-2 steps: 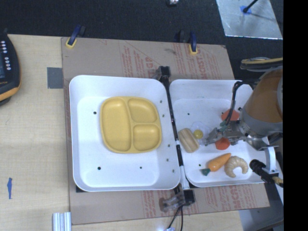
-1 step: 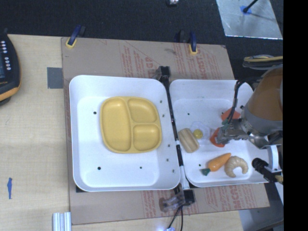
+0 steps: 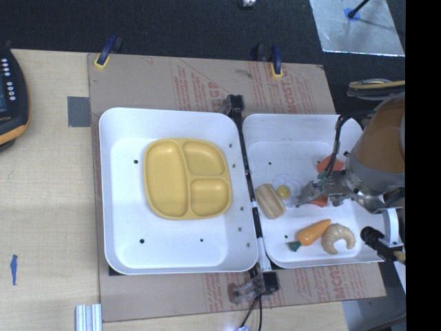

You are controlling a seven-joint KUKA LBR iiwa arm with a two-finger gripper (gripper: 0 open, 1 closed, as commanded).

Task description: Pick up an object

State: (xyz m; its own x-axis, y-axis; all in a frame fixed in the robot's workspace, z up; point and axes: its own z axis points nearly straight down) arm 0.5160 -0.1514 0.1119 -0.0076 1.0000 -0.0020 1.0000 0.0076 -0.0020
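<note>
Evidently the pincer (image 3: 318, 193) is reaching low into the right bin (image 3: 289, 126), sitting beside an orange-red piece (image 3: 328, 163) and near the small yellow ball (image 3: 283, 192); whether it is gripping anything, I cannot tell. Crowding is posing the risk: the bread roll (image 3: 269, 201), toy carrot (image 3: 313, 232) and croissant (image 3: 339, 237) are lying close together, so a descent could be nudging a piece aside instead of catching it.

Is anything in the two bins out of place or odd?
Little stands out. The bread roll lies against the right bin's left wall, by the divider. The yellow tray sits slightly askew in the left bin.
</note>
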